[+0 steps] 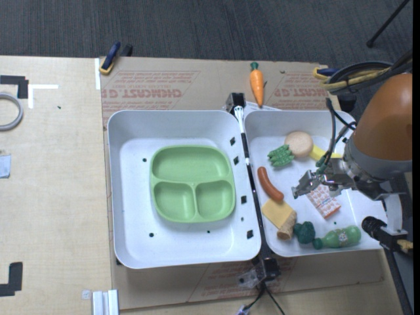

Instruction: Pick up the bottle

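The green bottle lies on its side near the front edge of the right bin, just beside a small green broccoli toy and a yellow cheese wedge. The gripper hangs over the middle of that bin, above a red and white packet and well apart from the bottle — nothing sits between its fingers, but I cannot tell if they are open or closed. A sausage, a round bun and green grapes lie nearby, and the left bin holds a green plate — a toy carrot rests on the surface behind.
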Action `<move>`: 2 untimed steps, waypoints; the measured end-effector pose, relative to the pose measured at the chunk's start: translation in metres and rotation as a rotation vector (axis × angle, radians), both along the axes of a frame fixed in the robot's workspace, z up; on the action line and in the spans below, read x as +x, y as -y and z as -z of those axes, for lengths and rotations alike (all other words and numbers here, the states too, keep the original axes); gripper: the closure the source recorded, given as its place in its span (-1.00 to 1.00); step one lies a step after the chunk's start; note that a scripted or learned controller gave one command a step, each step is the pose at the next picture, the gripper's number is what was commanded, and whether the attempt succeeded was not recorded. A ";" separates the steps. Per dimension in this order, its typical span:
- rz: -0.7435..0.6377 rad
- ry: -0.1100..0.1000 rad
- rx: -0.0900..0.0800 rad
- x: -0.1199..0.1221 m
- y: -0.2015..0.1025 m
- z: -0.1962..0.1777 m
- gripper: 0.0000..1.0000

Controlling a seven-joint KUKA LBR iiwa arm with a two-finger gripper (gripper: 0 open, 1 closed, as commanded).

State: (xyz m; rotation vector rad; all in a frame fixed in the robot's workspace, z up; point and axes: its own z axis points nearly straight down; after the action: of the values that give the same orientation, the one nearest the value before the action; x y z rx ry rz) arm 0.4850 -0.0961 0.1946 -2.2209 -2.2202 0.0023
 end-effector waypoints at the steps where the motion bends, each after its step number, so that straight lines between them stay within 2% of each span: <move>1: 0.002 0.000 0.000 0.000 0.000 -0.009 1.00; 2: 0.118 0.001 -0.001 -0.008 -0.074 -0.036 1.00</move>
State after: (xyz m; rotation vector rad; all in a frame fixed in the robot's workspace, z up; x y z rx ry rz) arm 0.4773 -0.0220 0.2309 -2.3489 -2.0861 0.0018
